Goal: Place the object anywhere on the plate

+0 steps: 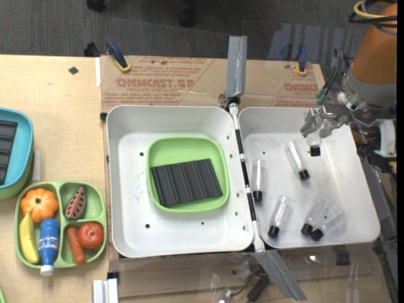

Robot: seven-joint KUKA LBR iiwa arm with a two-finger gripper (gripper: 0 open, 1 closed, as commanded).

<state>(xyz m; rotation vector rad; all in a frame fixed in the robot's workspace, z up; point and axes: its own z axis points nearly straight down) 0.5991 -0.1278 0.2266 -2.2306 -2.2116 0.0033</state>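
A green plate sits in the left bin, and a dark ribbed slab lies flat on it. Several clear tubes with black caps lie in the right bin: one by the divider, one in the middle, one lower down, and more at the lower right. My gripper hangs over the far right part of the right bin, well away from the plate. A small black cap shows just below it; whether it is held is unclear.
A green divided tray with toy food stands left of the bins, and a teal tray sits at the left edge. Cardboard lies behind the bins with a blue clamp on it. A metal upright rises at the divider.
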